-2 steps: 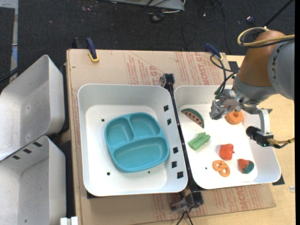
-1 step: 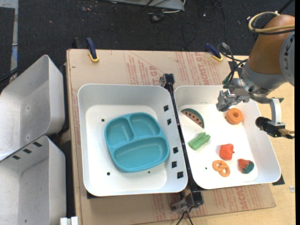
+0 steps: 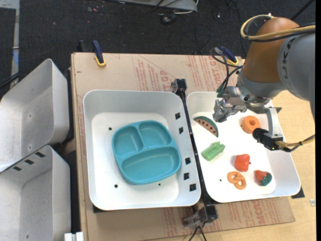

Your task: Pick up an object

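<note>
Dark cabled floor surrounds the bench (image 3: 150,74); claw (image 3: 222,110), grip state unclear, hovers over right bin (image 3: 286,185).

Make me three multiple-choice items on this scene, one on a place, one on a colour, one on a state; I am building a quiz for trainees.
1. Where does the divided plate lie?
A. left bin
B. right bin
C. on the bench

2. What colour is that plate?
A. red
B. blue
C. yellow

3. How does the watermelon slice stand to the gripper?
A. lifted between its fingers
B. lying on the bin floor beside it
C. dropped onto the plate

Key: 1 A, it sits in the left bin. 2 B, plainly blue. 3 B, the slice lies flat in the right bin, left of the gripper.
</note>
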{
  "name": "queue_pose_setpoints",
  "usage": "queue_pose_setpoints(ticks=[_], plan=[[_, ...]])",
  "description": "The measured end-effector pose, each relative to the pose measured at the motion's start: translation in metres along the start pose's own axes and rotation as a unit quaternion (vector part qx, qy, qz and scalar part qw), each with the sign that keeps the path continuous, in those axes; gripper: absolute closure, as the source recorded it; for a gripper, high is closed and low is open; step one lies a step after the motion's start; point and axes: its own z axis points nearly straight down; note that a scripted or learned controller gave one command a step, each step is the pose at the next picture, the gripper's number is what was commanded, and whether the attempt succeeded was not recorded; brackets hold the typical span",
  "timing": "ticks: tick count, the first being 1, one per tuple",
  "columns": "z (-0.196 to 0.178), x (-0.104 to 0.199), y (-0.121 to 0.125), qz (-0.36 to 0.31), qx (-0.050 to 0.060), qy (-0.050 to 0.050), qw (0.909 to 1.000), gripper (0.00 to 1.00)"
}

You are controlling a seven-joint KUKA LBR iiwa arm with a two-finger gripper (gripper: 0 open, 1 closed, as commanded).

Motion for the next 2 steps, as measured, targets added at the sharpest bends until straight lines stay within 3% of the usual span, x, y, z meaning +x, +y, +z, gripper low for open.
queue_pose_setpoints(ticks=[2], plan=[[-0.006, 0.107, 0.013, 0.0, -0.001, 0.0, 1.0, 1.0]])
